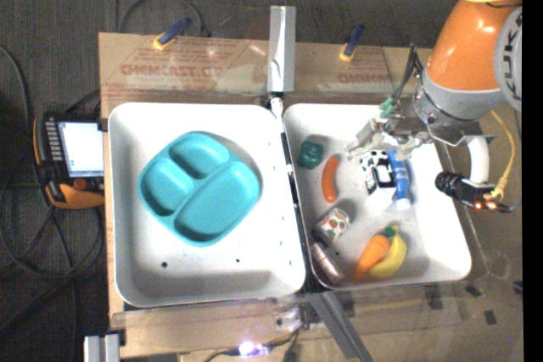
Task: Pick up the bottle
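Crowding beside the bottle could spoil the grasp; the state of the claw cannot be told.

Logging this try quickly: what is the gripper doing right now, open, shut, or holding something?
Gripper: low over the right bin, just above the blue-and-white bottle; open or shut cannot be told, and no hold on it is visible.

Divided plate in left bin
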`<state>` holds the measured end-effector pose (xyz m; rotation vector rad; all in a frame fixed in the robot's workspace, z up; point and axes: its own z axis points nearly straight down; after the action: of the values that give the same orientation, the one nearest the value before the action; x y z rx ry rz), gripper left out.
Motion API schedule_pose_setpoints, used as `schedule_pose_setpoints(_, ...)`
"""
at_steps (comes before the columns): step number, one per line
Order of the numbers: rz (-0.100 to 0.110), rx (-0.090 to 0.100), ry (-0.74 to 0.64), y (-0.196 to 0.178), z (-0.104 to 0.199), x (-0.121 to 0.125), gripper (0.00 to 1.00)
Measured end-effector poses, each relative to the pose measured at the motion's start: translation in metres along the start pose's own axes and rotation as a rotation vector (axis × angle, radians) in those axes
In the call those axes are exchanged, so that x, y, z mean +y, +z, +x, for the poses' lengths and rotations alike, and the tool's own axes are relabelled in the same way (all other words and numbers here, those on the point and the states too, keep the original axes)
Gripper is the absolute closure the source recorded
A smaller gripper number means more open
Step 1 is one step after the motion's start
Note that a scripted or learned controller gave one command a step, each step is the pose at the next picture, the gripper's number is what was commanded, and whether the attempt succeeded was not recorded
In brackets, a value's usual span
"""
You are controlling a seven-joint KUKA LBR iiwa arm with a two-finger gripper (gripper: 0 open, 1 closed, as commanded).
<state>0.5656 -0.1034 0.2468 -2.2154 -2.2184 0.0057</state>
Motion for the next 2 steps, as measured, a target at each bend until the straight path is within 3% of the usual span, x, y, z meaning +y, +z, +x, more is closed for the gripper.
schedule_pose_setpoints(1, -0.002, -0.001, 0.139, -0.001, -0.061, -0.021, 0.0)
schedule_pose_setpoints(2, -0.001, 0.0, 0.263, -0.011, -0.076, -0.003, 0.0)
